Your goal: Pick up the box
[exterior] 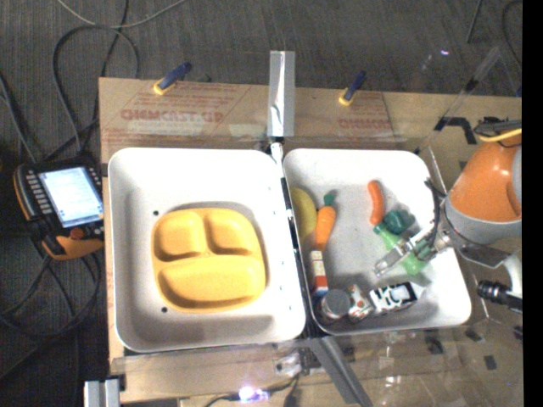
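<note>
Camera view: your box (395,296), the small white one with dark print, lies flat at the near edge of the right bin (441,316), just right of a can (335,303) in the near-left corner. Nothing has lifted it, so by my reading the pick itself is yet to be done.

The gripper (386,265) hangs low over the bin just beyond the box, fingers reaching left beside a green toy (399,224). Whether those fingers are spread or closed you cannot tell here, and nothing can be seen between them.

The right bin is crowded: a banana (304,213) and a carrot (324,225) along the left wall, an orange-red piece (376,203) farther back.

The left bin (123,253) carries a yellow divided tray (210,257).

Both bins rest on a brown board (195,113) held by clamps at the far side. Dark carpet with cables surrounds the bench, and a pendant (61,197) sits at far left.
</note>
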Available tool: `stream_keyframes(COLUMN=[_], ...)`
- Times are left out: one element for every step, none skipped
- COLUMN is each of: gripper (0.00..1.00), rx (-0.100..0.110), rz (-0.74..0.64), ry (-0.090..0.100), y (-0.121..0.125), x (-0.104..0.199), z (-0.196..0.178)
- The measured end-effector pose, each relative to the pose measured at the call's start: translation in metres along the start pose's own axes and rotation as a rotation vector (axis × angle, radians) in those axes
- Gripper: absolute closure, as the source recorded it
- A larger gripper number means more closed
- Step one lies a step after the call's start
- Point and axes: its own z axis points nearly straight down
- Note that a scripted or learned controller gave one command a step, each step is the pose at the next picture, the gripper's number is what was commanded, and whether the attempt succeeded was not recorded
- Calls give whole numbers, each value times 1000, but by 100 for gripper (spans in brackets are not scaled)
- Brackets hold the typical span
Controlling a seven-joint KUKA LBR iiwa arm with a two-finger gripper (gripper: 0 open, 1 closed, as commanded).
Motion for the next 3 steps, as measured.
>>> stream_keyframes(gripper=[0, 0, 0], rx=[2, 3, 1], rz=[-102, -397, -421], ry=[0, 3, -2], y=[8, 9, -27], x=[19, 57, 17], z=[-137, -52, -200])
